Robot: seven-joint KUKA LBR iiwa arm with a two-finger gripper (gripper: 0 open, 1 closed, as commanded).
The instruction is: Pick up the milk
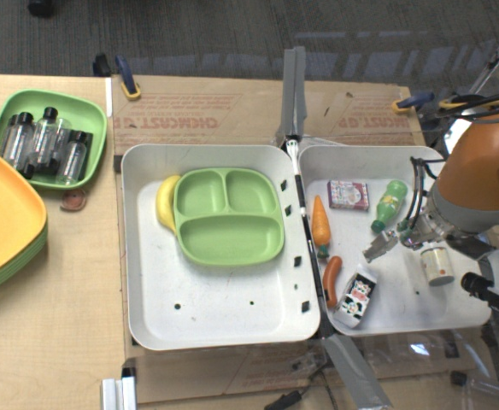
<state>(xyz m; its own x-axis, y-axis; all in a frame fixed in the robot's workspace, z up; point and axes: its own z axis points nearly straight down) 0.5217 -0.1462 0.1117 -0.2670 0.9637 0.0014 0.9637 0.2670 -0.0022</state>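
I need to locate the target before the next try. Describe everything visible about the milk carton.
The milk carton is small and white with black cow-style patches and a dark top end. It lies on its side, tilted, near the front left corner of the right bin, beside the red sausage-like toy. The end effector hangs above and behind it, not touching.

milk point(357, 298): small carton, white with black cow-patch print, dark top end. Lying flat on its side, not upright. Long axis tilted, upper end pointing up-right, lower end down-left. Sits in the right bin point(403, 314), near the front-left corner, close to the front rim. Just right of the red sausage-like piece point(331, 278); carrot point(319, 220) further back. Nothing on top of it, whole upper face visible, no dents that I can make out.
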